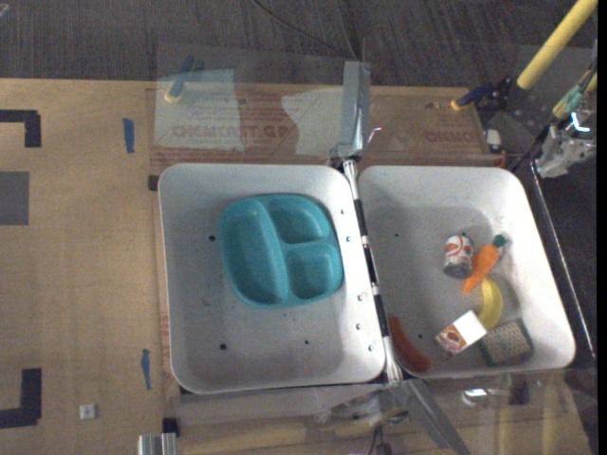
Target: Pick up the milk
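The milk point(460, 334) lies low in the right bin point(417, 207) — gripper point(565, 150) well apart above-right, state unclear.

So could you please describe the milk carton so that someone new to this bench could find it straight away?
Look in the right bin, toward its near edge. The milk carton lies tipped there, a small white box with a red end, between a red chilli and a speckled green sponge, just below a banana. It is the only white, boxy item.

floor point(114, 17): dark grey carpet | bench point(76, 282): pale wood, blue tape marks, black corner marks | cable point(285, 12): black, looping on carpet
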